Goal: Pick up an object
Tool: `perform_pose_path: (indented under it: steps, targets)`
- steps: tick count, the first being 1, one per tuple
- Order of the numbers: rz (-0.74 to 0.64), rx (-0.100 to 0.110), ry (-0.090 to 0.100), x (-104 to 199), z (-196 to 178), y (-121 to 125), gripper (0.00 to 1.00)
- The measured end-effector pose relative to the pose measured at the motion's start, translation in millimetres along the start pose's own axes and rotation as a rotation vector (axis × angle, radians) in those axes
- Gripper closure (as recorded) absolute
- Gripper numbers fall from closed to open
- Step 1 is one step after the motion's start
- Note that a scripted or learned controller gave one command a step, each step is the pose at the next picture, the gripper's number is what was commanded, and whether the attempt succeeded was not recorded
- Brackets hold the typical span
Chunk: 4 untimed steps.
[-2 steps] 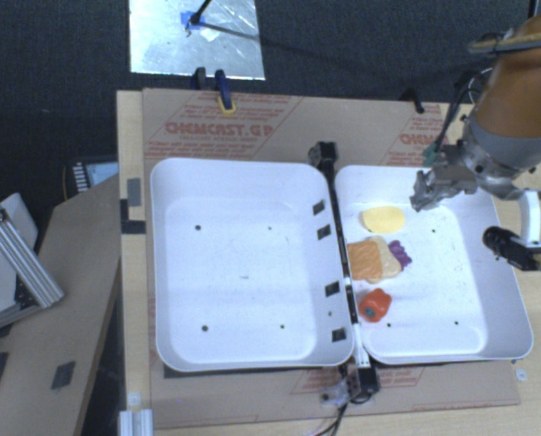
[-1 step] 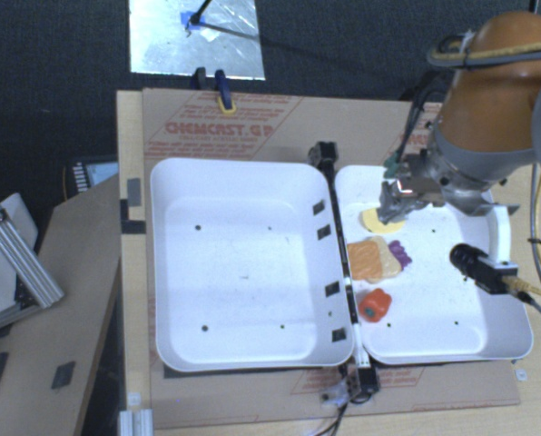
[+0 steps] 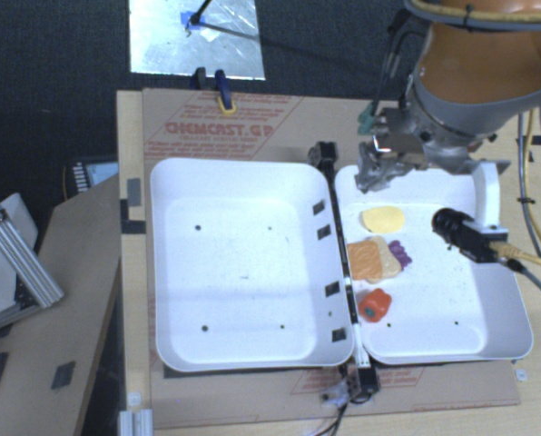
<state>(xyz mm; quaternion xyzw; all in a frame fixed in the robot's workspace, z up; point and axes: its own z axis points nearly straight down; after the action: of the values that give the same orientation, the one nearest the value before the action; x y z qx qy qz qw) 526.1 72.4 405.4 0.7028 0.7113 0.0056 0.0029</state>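
Hovering at about 12 o'clock over the right bin (image 3: 502, 330), the gripper (image 3: 377, 173) sits just above the yellow disc (image 3: 382, 218); whether it is released or clenched I cannot tell. The other pickable things cluster toward 9 o'clock of that bin: an orange-and-tan block (image 3: 371, 259) touching purple grapes (image 3: 398, 252), and a red tomato (image 3: 373, 305) near the divider (image 3: 339, 257). Judging from this, a descent could slide off the flat disc, or a reach for the block could drag the grapes or strike the divider.
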Motion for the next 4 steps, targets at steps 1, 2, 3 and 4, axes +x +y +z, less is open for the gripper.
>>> perform_pose_path:
  steps: [1, 2, 3, 4]
  targets:
    - [0.006, 0.007, -0.002, -2.3, -25.2, -40.2, 1.00]
    - [0.002, 0.015, -0.003, 73.0, 36.9, -10.3, 1.00]
    - [0.016, 0.003, -0.003, 8.8, -27.1, -39.4, 1.00]
    - [0.004, 0.008, -0.002, 59.0, -37.4, -23.3, 1.00]
